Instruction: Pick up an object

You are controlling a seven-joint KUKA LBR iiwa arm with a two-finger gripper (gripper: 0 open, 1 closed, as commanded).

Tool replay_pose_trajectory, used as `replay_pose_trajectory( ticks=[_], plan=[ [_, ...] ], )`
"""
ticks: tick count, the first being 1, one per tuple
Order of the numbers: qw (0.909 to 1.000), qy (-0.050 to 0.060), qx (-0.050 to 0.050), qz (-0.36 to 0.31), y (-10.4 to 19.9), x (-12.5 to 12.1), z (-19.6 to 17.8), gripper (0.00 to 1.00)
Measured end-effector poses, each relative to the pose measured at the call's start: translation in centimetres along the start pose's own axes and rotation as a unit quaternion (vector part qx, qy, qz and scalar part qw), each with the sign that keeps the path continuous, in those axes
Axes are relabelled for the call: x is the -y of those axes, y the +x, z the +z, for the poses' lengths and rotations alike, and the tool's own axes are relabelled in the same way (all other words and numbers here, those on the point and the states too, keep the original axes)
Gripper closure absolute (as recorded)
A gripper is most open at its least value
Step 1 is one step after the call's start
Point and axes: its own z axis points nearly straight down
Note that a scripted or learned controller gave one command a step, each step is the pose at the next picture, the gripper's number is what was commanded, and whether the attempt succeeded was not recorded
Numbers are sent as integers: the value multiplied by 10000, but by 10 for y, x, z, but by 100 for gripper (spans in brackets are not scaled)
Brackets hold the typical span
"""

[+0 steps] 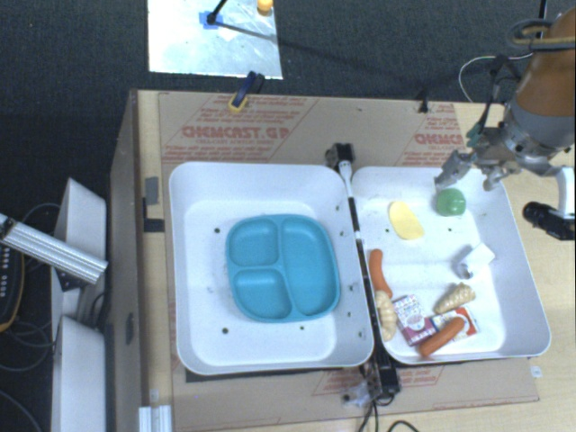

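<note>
i read "chemcast gp" in red on the bench sheet (232, 133). gripper (470, 171) hangs above the green ball (450, 202) in the right bin (526, 268), 2 fingers spread, pinching nothing.

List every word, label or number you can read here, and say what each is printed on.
"CHEMCAST GP": red print on the brown board behind the left bin, repeated at other spots but too blurred there.
Small packet in the right bin: red and white print, too small to read.

Bright, even overhead light; slightly soft focus.
</note>
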Motion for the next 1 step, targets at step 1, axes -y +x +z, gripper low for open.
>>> replay_pose_trajectory(
  ticks=[1],
  plan=[
    [10000,12,1,10,-33,-35,85,0]
  ],
)
